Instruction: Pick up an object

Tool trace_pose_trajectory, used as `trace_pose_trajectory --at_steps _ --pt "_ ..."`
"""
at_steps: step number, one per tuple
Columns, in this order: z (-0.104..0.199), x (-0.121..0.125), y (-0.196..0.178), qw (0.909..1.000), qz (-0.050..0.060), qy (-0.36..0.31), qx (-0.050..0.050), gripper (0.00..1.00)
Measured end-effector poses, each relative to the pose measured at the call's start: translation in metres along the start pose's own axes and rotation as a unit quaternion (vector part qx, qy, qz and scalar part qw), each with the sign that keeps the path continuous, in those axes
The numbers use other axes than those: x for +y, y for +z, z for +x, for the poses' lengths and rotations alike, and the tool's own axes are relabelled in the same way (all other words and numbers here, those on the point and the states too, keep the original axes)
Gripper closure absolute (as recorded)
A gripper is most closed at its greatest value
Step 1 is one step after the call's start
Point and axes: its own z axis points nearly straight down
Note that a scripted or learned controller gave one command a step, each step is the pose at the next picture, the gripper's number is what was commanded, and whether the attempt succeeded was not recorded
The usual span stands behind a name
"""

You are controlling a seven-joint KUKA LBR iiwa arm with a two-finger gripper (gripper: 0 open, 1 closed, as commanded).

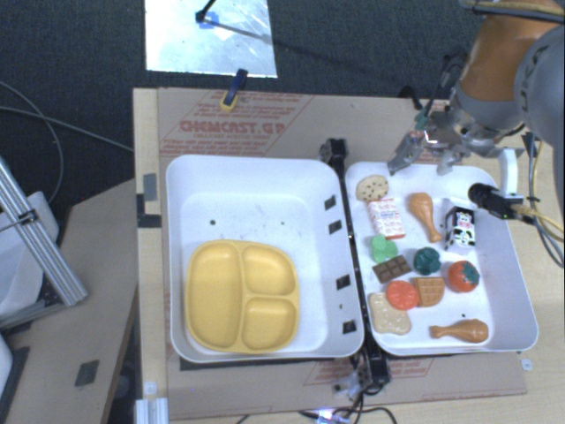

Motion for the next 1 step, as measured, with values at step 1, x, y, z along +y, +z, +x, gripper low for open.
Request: trace_pose_trajectory --at_steps 1 --pt "-0.0363 -0.0748 0.1375 1.0 0.005 0.004 0.002 0.0"
